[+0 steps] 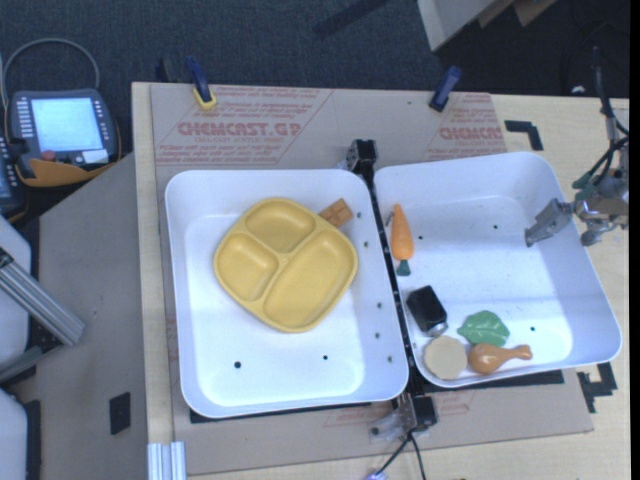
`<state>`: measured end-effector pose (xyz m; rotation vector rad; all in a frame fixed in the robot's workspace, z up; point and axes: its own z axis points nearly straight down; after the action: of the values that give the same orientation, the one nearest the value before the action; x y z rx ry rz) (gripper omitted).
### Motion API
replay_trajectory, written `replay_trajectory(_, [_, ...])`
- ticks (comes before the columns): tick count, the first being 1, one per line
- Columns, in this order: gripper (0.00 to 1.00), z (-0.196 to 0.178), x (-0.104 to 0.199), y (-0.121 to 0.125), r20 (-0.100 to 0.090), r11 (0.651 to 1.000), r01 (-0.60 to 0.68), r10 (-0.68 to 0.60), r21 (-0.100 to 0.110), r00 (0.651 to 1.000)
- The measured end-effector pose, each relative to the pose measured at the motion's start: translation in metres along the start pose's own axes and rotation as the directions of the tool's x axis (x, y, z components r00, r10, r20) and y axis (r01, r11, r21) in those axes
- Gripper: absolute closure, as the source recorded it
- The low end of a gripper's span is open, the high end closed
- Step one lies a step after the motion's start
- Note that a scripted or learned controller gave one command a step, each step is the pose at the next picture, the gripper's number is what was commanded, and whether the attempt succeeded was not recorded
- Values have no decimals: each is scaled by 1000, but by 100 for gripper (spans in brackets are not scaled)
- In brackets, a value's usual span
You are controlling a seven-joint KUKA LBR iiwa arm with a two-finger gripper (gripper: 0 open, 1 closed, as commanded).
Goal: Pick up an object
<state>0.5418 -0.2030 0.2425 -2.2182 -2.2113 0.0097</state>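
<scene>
My gripper [568, 230] hangs over the right rim of the right bin [500, 183], open, with nothing between its fingers. Along that bin's left side lies an orange carrot [401, 234] with a green tip. Toward the front sit a black block [427, 308], a green leaf-shaped piece [484, 326], a beige disc [446, 357] and an orange drumstick [497, 356]. All of them lie well to the left of and nearer than the gripper.
The left bin [200, 298] holds a yellow divided plate [286, 264] with a small brown block [336, 212] at its upper right corner. A ridge [385, 268] separates the two bins. Cables and arm parts crowd the right edge [612, 183].
</scene>
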Motion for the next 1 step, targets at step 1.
replay_trajectory(1, [0,-6,0,2,3,1000,3,-3,-12,1000])
